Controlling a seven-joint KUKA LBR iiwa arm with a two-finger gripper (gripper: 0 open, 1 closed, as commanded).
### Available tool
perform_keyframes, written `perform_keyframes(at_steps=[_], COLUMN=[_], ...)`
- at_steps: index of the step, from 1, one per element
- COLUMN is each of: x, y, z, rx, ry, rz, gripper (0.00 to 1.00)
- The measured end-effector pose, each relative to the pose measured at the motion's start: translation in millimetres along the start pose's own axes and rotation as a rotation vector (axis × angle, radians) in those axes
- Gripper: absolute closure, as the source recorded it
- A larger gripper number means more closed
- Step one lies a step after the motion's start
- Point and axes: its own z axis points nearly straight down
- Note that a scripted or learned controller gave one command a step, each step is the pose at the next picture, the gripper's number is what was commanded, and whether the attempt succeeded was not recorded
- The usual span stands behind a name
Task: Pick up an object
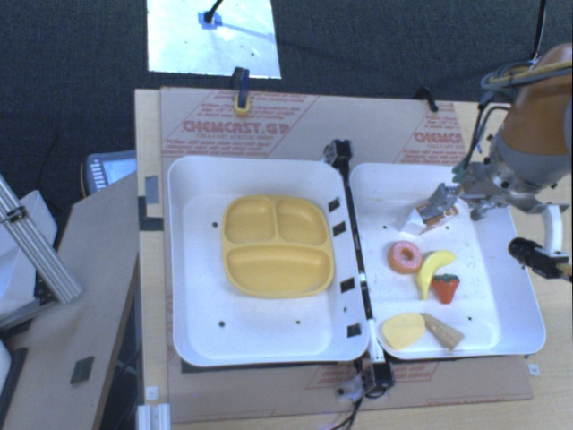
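In the right bin (pixel 510 276) lie a pink donut (pixel 405 257), a yellow banana (pixel 432 271), a red strawberry (pixel 446 288), a pale yellow round piece (pixel 404 331) and a tan wedge (pixel 443 332). My gripper (pixel 424 219) hangs over the upper middle of that bin, reaching in from the right. It is a little up and to the right of the donut, and I see nothing held in it. The grey arm with its orange band (pixel 537 115) rises at the right edge.
The left bin (pixel 192 240) holds a yellow divided plate (pixel 276 245). A black divider with clips (pixel 351 249) runs between the bins. Both bins rest on a cardboard sheet (pixel 295 124). A metal rail (pixel 36 249) stands off the bench at the left.
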Motion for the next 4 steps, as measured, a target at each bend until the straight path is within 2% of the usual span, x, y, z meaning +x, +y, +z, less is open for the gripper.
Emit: perform_keyframes(at_steps=[1,2,3,4], x=[0,-4,-1,-1], y=[3,-4,2,6], z=[-7,39,83,124], rx=[-0.013,-0.009,-0.010,-0.022], ry=[-0.002,-0.001,-0.001,-0.002], rz=[-0.002,0.000,0.000,0.001], gripper=[0.00,0.00,0.00,0.00])
